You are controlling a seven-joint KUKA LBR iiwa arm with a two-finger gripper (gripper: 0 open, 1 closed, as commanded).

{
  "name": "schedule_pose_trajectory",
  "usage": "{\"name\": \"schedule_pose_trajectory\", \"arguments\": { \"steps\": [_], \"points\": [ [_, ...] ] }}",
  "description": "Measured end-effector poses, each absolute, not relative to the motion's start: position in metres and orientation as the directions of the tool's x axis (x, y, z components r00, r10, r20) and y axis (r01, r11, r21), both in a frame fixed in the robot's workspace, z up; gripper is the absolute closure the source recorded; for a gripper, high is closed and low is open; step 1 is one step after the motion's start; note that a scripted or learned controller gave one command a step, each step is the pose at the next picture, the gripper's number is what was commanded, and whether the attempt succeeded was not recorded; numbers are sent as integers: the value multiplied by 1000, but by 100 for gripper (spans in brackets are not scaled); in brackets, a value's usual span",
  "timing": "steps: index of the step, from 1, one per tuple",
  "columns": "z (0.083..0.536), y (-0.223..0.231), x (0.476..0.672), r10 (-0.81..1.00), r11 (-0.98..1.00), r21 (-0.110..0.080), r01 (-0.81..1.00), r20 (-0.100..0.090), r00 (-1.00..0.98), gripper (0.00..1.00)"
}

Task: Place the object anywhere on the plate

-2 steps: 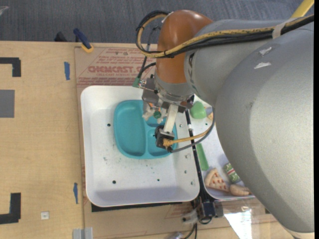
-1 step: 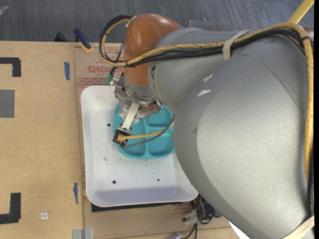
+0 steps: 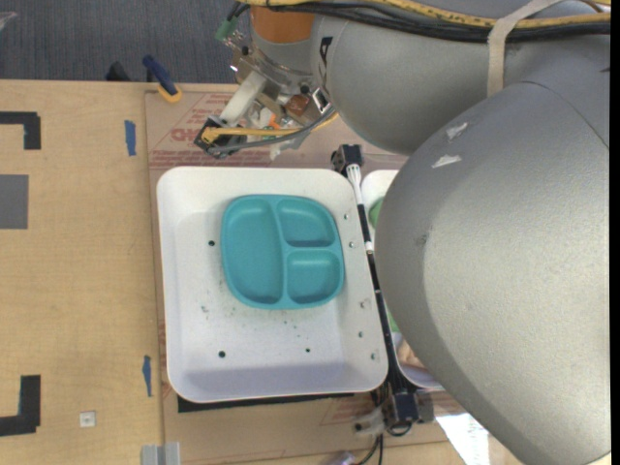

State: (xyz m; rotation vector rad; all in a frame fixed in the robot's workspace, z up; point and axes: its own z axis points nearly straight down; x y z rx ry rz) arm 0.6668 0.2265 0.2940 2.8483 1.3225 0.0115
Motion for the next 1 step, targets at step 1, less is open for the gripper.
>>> {"name": "schedule_pose_trajectory", "arguments": {
  "steps": [1],
  "points": [
    [181,224,638,681,-732,-6,681,-11,732,100]
  ]
}}
